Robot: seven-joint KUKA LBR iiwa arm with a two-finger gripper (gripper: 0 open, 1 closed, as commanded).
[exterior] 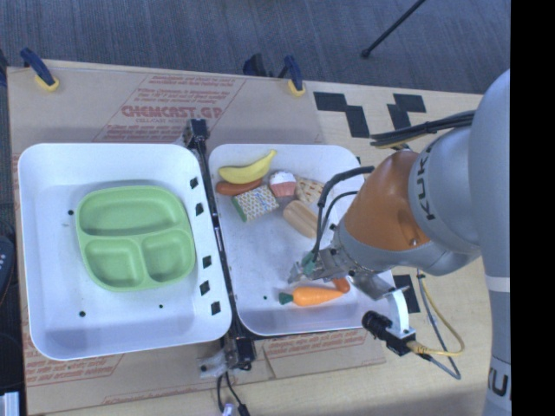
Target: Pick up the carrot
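Grey arm (451,198) with its orange band looms highest, its gripper (314,269) low in the right bin (260,319). Whether it grips anything I cannot tell. Just below it lies the carrot (314,296) on the bin floor; banana (246,169) sits well beyond.

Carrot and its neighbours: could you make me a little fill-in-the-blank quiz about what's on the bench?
The carrot lies in the ___ of the two bins.
The divided plate in the other bin is ___ in colour.
The yellow fruit at the far end of the carrot's bin is a ___.

Missing words: right; green; banana
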